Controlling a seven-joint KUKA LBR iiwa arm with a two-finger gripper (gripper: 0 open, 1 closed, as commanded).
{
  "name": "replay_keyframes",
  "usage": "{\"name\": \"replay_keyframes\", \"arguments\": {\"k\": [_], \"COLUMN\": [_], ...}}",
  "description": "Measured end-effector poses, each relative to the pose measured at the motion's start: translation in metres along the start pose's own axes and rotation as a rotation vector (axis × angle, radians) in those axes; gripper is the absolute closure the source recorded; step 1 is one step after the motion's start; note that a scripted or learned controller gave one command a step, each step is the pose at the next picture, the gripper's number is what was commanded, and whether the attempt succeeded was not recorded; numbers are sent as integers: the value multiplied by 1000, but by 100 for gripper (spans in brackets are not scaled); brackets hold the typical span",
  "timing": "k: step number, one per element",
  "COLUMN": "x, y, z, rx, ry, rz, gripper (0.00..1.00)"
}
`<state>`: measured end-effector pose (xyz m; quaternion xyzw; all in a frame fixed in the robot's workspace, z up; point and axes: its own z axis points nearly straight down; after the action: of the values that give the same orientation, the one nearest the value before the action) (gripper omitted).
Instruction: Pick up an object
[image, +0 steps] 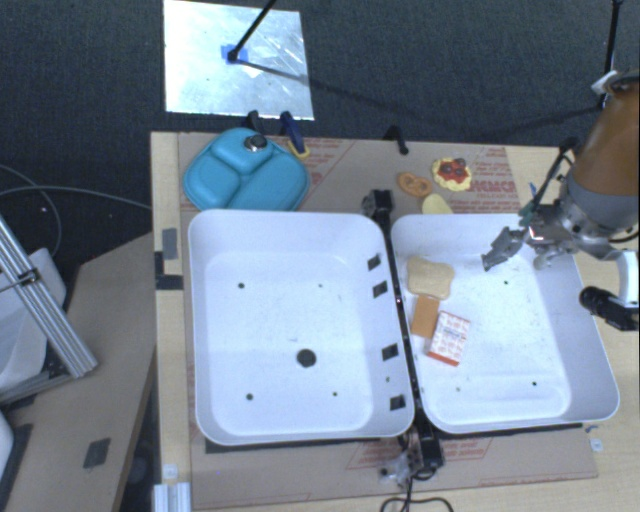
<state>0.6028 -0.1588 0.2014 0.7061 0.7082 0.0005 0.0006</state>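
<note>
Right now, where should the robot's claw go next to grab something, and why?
Probably a short move left and down toward the tan block. The gripper hangs over the right bin with nothing between its fingers, and the block is the nearest object. The orange piece and the red-and-white packet lie farther away.

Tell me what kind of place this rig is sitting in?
Likely a robotics lab's bin-picking test bench: two white bins side by side on a cardboard-covered bench, toy food pieces as pick objects, the gripper above the right bin, and cables across dark carpet.
</note>
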Motion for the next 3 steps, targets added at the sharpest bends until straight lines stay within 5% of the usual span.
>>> {"name": "replay_keyframes", "arguments": {"k": [1, 2, 3], "x": [14, -50, 60], "y": [-92, -78, -105], "z": [66, 107, 34], "rx": [11, -2, -3], "ry": [4, -2, 2], "rz": [4, 5, -8], "gripper": [0, 0, 0]}}
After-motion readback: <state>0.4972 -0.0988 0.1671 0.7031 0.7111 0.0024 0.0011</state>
